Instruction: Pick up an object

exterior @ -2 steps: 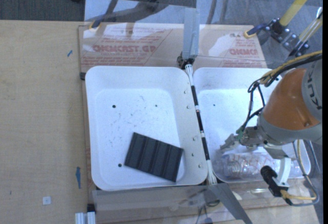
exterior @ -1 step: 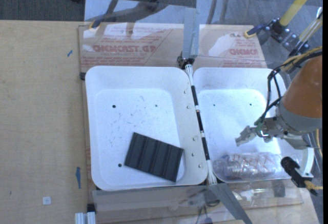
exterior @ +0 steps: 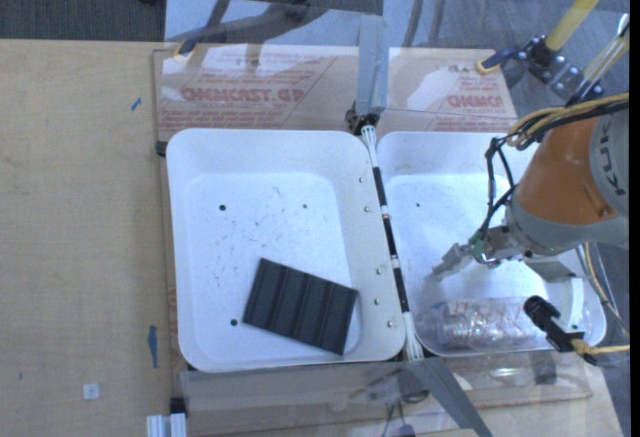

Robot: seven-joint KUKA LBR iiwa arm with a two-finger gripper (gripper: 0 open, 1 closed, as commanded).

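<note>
Arm over the right bin, two objects in the bins

A dark ribbed slab [exterior: 301, 305] lies low in the left bin [exterior: 200, 165]; a clear plastic bottle [exterior: 480, 323] lies along the right bin's [exterior: 420, 155] lower edge. The gripper [exterior: 450, 262] hangs just above the bottle; whether it is parted, I cannot tell. The clear panels [exterior: 250, 90] at the frame's top read "CHEMCAST GP".

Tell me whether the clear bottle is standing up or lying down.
Lying down. The clear bottle rests on its side along the right bin's near edge, its length running left to right.
</note>
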